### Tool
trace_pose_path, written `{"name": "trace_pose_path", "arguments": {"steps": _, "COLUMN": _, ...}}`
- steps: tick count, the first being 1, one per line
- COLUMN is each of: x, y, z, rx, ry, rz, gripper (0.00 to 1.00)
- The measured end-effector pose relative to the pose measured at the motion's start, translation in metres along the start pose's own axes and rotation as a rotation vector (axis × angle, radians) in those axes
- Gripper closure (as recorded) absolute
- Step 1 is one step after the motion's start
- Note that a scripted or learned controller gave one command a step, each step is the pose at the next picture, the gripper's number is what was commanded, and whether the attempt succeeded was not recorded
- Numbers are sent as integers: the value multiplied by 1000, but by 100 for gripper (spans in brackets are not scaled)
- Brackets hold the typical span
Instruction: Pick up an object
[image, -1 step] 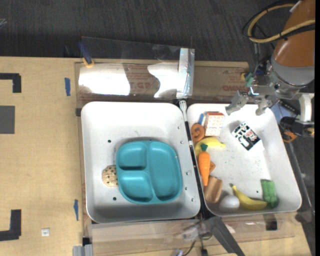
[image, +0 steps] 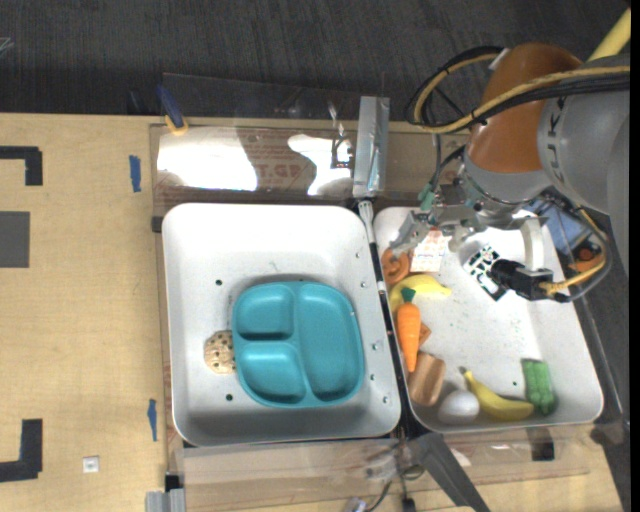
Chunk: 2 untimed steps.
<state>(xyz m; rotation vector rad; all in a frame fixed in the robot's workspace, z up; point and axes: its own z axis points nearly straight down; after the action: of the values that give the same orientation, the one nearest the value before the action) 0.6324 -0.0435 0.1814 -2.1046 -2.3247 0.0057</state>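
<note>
- Looking down at a slant on the desk (image: 70, 300), two white bins sit side by side: left bin (image: 190, 230), right bin (image: 500, 330).
- Left bin: a teal divided plate (image: 297, 342) lies near the middle, a little toward the near edge. A speckled cookie (image: 219, 352) touches its left rim.
- The arm (image: 560, 110) reaches in from the right, over the far part of the right bin.
- The end effector (image: 437, 232) hangs over the far left corner of the right bin. Whether it is spread or pressed together cannot be told from this angle, and nothing can be seen pinched in it.
- Just below the end effector lies a pale packet (image: 428, 258) with red print. An orange piece (image: 394, 267) sits to its left against the bin wall.
- A small yellow banana (image: 425, 289) lies just beneath the packet, and the leafy end of a carrot (image: 409, 335) touches it.
- The carrot runs along the left wall, tip toward the near edge.
- Near edge of the right bin, left to right: brown roll (image: 427, 379), white egg (image: 461, 404), larger banana (image: 497, 399), green piece (image: 538, 384). The egg touches both the roll and the larger banana, and that banana's tip meets the green piece.
- All of these things rest on the bin floor.
</note>
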Motion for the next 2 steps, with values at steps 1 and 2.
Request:
{"name": "trace_pose_path", "arguments": {"steps": 1, "x": 24, "y": -45, "z": -88, "rx": -14, "ry": -3, "rz": -124, "gripper": 0}}
{"name": "trace_pose_path", "arguments": {"steps": 2, "x": -47, "y": -4, "z": -17, "rx": -2, "ry": -3, "rz": -57, "gripper": 0}}
